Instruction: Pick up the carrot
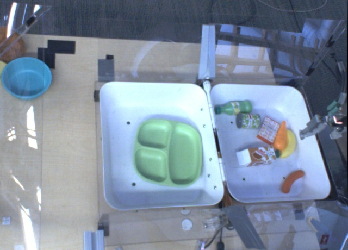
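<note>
A blue bowl (pixel 26 77) sits near the bench's left edge; the left bin (pixel 117 99) carries a green divided plate (pixel 168 152) at its middle; in the right bin (pixel 304 107), the carrot (pixel 280 136) lies by the right wall, across a banana (pixel 291 143), with a sausage (pixel 292 180) near the front right corner; my gripper (pixel 326 124) hovers at that bin's right rim, and how it is set I cannot tell.
</note>
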Action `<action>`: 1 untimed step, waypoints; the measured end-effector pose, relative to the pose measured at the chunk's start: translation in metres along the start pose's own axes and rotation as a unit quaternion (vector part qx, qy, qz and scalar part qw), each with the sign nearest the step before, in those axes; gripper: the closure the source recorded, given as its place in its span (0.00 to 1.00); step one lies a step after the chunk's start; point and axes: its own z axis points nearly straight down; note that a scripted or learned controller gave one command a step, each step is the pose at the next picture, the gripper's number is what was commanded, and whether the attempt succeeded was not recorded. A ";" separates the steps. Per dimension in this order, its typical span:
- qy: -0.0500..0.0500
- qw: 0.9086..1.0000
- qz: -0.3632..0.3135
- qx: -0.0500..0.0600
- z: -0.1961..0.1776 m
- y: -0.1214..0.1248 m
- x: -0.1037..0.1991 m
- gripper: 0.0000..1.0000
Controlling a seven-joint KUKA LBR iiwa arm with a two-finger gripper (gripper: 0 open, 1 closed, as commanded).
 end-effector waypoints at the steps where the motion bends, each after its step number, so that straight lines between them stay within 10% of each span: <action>1: 0.000 0.996 -0.085 -0.002 0.178 -0.006 -0.005 0.00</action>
